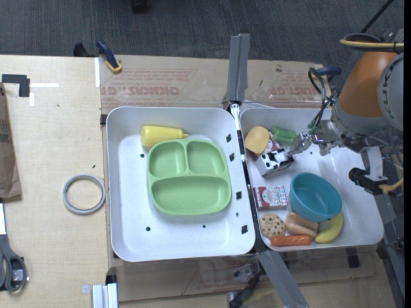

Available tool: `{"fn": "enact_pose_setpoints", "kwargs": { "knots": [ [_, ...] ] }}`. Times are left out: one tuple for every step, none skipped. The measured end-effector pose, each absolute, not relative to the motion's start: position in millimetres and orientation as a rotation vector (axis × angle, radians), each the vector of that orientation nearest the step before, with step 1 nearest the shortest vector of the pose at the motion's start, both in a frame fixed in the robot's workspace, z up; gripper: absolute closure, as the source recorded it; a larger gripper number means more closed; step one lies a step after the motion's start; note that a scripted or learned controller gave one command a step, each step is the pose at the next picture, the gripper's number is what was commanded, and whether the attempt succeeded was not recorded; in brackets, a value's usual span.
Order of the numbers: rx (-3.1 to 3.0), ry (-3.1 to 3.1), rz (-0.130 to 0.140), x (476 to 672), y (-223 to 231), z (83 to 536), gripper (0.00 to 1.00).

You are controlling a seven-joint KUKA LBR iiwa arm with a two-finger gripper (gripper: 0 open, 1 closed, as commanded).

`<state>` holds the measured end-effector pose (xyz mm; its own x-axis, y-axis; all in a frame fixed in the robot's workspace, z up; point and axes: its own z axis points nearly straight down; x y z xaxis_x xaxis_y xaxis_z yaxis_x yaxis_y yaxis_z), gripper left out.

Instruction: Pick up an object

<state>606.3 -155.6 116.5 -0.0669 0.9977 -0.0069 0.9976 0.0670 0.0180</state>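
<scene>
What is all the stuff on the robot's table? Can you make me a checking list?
Surface: two white bins, left bin and right bin, on a bench.
Job's things: right bin holds a blue bowl, banana, carrot, cookie, sausage, small red carton, black-and-white toy, tan round piece, green item.
Clutter: green divided plate and yellow piece in the left bin; grey ring on the bench.
Gripper: gripper beside the black-and-white toy.
Cables: dark cables near the arm.
Surroundings: dark floor.

Green plate [189, 175], blue bowl [314, 196]
</scene>
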Motion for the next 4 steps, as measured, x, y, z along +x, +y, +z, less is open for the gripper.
{"fn": "enact_pose_setpoints", "kwargs": {
  "knots": [
    [1.989, 2.428, 0.000, 659.5, -113.6, 133.9, 0.00],
    [1.805, 2.556, 0.006, 662.7, -109.8, 99.7, 0.00],
    [1.966, 2.451, -0.001, 573.8, -105.0, 91.6, 0.00],
    [1.969, 2.446, 0.000, 574.3, -106.4, 101.0, 1.00]
  ]
}}
